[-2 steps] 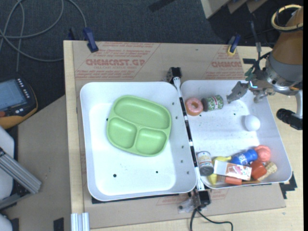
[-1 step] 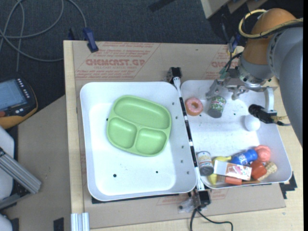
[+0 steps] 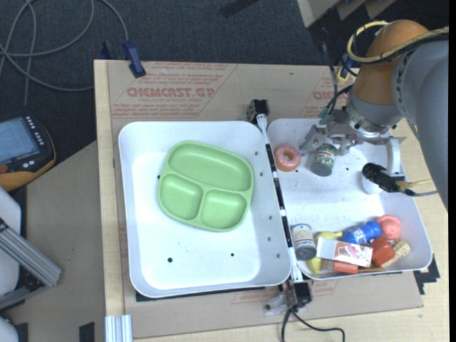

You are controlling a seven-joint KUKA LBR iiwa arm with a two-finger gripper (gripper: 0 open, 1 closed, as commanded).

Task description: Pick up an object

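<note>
right bin (image 3: 356, 201) middle floor open, easy pass. near corner blocked by a pile of small items (image 3: 353, 246). far end crowded: pink ring (image 3: 288, 158), small can (image 3: 322, 159), arm (image 3: 399, 70) over it. left bin (image 3: 142, 212): green tray (image 3: 205, 185) takes centre, margins free.

Arm over the right bin, green plate in the left

The gripper (image 3: 324, 142) hangs above a small dark can (image 3: 322, 160) in the right bin (image 3: 342, 191), its fingers straddling the can's top. Just left of the can lies a pink ring-shaped donut (image 3: 287, 157). Well below the can, along the bin's near edge, toys sit in a heap (image 3: 349, 246). A green divided plate (image 3: 206, 185) rests in the left bin (image 3: 142, 226).
</note>
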